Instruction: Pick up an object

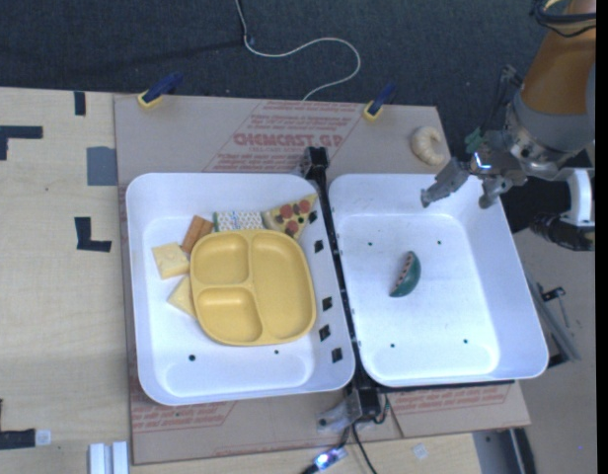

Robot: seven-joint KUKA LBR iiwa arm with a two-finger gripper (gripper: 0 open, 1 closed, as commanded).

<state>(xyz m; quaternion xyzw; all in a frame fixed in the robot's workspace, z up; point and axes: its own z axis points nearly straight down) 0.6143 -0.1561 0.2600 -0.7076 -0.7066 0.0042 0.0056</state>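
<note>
1. Left bin [146,265]: a yellow divided plate [253,286] sits in the middle, with flat cracker-like pieces [172,261] tucked against its left edge and more toy food [290,215] crowded along its far edge. We see little free room around any of these.
2. Right bin [501,294]: a single watermelon slice [406,274] lies near the centre, well apart from every wall. We judge it the easiest target, with open floor on all sides.
3. Pincer [466,184]: it hangs over the right bin's far right corner with nothing between its two fingers, which stand spread open. It is apart from the slice.
4. A pale lump [429,144] rests on the table just beyond the bin's far rim.
5. Risks, as we judge them: the slice is small and low, so the fingers may close above it or nudge it aside. Descending where it now hangs, the pincer could strike the rim.
</note>
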